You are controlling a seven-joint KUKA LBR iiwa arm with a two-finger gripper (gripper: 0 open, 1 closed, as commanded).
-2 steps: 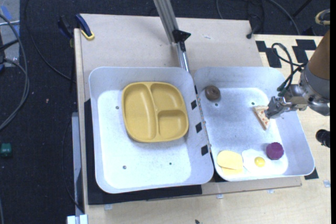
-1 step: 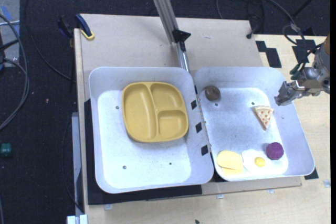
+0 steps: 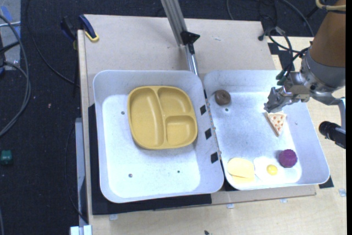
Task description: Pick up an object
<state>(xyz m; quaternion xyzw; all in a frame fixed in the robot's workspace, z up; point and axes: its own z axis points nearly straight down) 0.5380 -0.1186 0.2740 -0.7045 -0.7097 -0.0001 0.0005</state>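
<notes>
A single fixed camera looks down on the counter (image 3: 137, 44) from above, at a slant rather than straight overhead, so the far edge of the counter sits toward the top of the frame and the near edge toward the bottom. It stands far enough off to take in both white bins whole: the left bin (image 3: 110, 173) and the right bin (image 3: 308, 135) lie side by side across the middle. Dark floor with cables (image 3: 44, 19) surrounds the counter. The arm (image 3: 330, 47) enters from the right of the bins.
</notes>
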